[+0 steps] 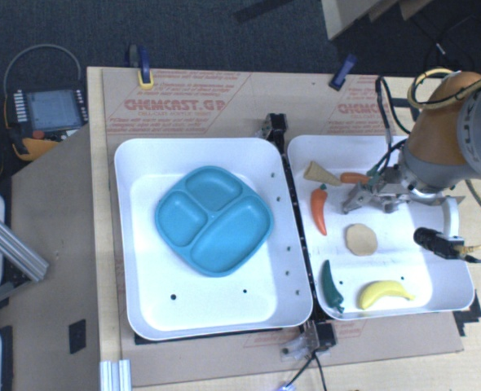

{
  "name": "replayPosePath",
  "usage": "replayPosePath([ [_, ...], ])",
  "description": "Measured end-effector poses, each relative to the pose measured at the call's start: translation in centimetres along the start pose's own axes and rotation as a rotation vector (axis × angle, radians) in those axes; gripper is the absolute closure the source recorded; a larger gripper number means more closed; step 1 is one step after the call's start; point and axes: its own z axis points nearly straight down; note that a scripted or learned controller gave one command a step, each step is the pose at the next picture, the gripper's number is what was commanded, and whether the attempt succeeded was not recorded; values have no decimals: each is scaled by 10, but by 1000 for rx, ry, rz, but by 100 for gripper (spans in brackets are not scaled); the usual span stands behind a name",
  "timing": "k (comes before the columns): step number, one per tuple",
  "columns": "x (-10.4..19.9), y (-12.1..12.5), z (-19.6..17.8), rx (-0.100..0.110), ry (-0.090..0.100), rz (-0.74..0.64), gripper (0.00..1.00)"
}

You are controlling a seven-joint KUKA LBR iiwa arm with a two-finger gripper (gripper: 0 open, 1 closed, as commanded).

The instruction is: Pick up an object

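at the near edge of the bench (200,357) a bundle of cables trails off below the seam between the two bins. the bench top is pale board with a sheet of brown cardboard (224,104) printed in red letters under the bins. in the right bin (452,287), nearest the camera, a yellow banana (385,294) lies beside a dark green vegetable (328,285) that rests against the bin's left wall. just past them sits a round tan piece like a biscuit (360,239), then an orange carrot (318,210) standing along the left side, and farther back a tan wedge (322,173) with a small orange-red piece (354,177) next to it. the pincer (369,198) hangs low over the middle of this bin, above the tan round and clear of it — its fingers look spread and nothing sits between them. the left bin (143,300) holds a blue divided plate (214,220). beyond the bench — dark carpet (183,15), a handheld control pendant (49,112) with its looped cable at far left, and a blue-and-yellow clamp (144,70) on the back edge.
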Motion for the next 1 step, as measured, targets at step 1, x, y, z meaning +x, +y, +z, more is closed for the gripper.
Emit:
replayPosePath([
  [1,0,2,-14,-7,-2,0,100],
])
